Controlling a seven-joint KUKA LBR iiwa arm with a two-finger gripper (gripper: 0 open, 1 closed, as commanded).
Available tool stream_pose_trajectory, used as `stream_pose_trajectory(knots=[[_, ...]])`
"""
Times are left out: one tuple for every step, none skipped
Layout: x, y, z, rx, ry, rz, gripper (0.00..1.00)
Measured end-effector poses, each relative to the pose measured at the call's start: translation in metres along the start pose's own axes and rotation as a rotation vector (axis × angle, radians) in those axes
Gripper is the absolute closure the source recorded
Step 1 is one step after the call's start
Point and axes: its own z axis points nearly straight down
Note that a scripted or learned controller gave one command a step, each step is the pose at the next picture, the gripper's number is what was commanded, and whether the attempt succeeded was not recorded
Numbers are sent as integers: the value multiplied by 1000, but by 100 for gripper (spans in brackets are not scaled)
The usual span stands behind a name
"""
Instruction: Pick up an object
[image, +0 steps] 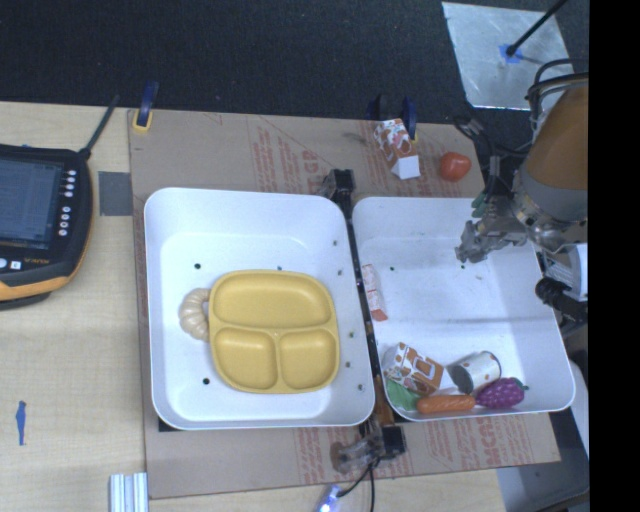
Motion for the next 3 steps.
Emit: stream_pose_trajectory(knots=[[-1,0,-10,1,0,-1,100],[-2,0,-21,3,0,-2,100],[-3,0,-31,3,-1,-3,100]])
